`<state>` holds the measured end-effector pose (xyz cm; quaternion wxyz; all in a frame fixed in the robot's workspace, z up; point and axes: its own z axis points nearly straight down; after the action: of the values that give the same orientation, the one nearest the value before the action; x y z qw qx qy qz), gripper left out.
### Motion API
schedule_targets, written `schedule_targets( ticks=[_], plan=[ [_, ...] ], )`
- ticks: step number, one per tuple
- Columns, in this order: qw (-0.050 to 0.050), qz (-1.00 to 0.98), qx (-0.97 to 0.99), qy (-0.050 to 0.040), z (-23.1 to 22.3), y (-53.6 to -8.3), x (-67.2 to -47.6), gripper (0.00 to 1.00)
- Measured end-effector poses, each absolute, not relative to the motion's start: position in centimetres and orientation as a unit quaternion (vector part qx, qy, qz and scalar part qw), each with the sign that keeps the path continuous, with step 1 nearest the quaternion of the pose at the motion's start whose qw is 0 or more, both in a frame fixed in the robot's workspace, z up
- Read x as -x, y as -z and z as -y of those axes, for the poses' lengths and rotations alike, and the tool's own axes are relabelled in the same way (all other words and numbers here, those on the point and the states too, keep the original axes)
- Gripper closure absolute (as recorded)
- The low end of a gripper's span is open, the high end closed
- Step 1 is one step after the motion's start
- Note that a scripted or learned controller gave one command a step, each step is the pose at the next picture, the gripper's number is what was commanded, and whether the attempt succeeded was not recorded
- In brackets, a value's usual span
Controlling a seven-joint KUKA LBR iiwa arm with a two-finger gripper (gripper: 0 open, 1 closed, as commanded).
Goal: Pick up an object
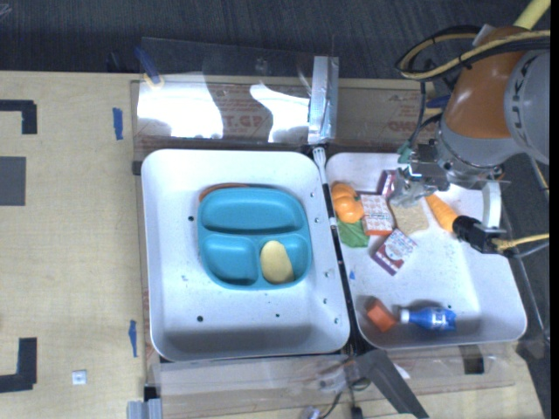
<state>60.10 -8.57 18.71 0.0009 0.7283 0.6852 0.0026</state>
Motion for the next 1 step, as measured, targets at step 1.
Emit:
schedule_targets(
  ticks=[1],
  plan=[
    [-0.001,-0.690,-0.724,0.0012,13.54,-10.57,-58.46,0.00]
  ],
)
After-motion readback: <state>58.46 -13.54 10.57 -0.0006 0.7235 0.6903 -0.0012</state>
